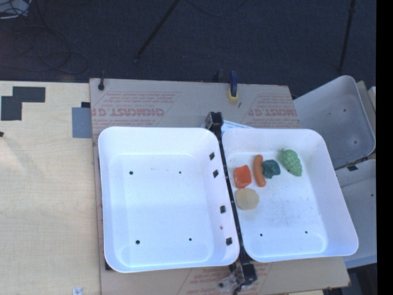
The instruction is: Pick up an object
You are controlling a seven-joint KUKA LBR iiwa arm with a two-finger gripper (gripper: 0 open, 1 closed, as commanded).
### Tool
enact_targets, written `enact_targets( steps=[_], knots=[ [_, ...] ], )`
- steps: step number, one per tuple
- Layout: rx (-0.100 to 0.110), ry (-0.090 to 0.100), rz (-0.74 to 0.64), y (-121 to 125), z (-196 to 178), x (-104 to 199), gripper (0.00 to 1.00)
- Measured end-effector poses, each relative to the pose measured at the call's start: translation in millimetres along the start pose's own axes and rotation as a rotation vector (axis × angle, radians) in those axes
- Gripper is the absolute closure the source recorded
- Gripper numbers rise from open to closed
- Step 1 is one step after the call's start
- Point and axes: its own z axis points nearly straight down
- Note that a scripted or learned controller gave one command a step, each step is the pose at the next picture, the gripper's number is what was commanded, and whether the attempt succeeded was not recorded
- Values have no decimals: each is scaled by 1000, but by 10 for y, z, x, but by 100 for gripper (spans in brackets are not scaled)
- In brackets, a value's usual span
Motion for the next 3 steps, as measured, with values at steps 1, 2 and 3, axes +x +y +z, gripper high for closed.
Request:
enact_targets(
  steps=[1, 2, 3],
  knots=[
    [13, 7, 1, -448, 64, 527, 0],
    [12, 6, 1, -943, 52, 993, 0],
    [11, 4, 5, -832, 68, 786, 0]
  ],
)
